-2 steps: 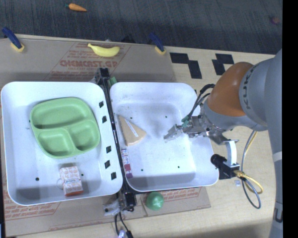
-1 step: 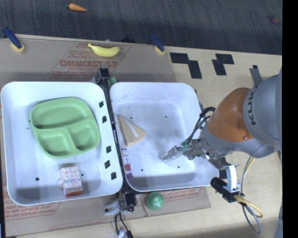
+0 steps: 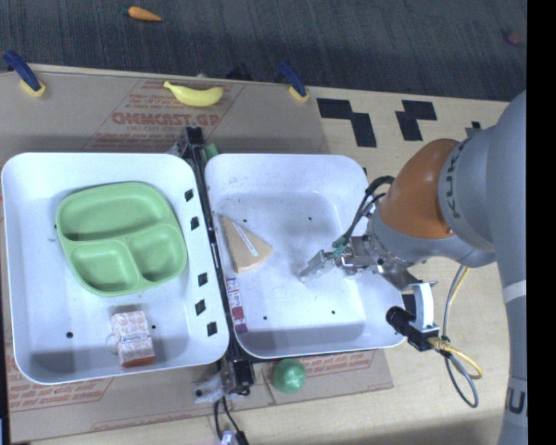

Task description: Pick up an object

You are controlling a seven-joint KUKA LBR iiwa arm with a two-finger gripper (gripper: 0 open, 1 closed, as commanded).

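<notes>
Cheese wedge (image 3: 244, 244) lies left of the tool (image 3: 313, 267), apart; finger state unclear.

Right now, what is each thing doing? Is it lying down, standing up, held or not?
Green divided plastic tray: lying flat, face up, in the left white bin.
Small orange-and-white carton: lying in the left bin, below the tray.
Tan cheese-like wedge: lying in the right white bin, not held.
Gripper: down in the right bin, beside the wedge.
Green ball: on the cardboard, outside the bins.
</notes>
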